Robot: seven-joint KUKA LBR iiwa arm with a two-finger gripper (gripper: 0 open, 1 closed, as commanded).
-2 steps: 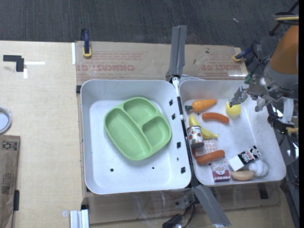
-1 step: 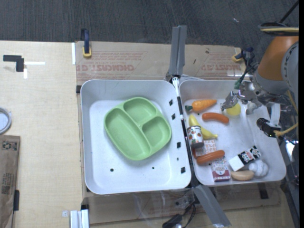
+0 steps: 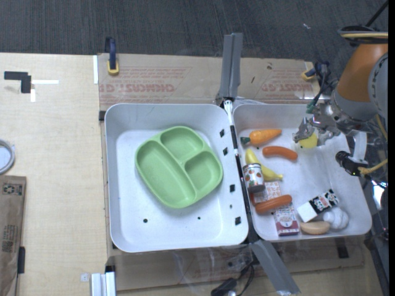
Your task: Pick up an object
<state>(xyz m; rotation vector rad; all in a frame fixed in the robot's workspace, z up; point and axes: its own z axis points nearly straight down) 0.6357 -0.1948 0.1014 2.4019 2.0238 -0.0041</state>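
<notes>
My gripper (image 3: 307,133) hangs over the back right part of the right bin (image 3: 361,193), below the grey arm with its orange band (image 3: 361,73). A small yellow object (image 3: 310,142) sits right at the gripper's tip, partly hidden by it. I cannot tell whether it is held or lying on the bin floor. Just left of the gripper lie an orange carrot (image 3: 264,135) and a red-orange sausage (image 3: 279,153).
The right bin also holds a banana (image 3: 254,163), a small can (image 3: 253,177), a second sausage (image 3: 273,204), a red card (image 3: 286,221), a black-and-white box (image 3: 318,205), a white ball (image 3: 336,217) and a bread piece (image 3: 313,227). A green divided plate (image 3: 179,166) lies in the left bin (image 3: 117,184).
</notes>
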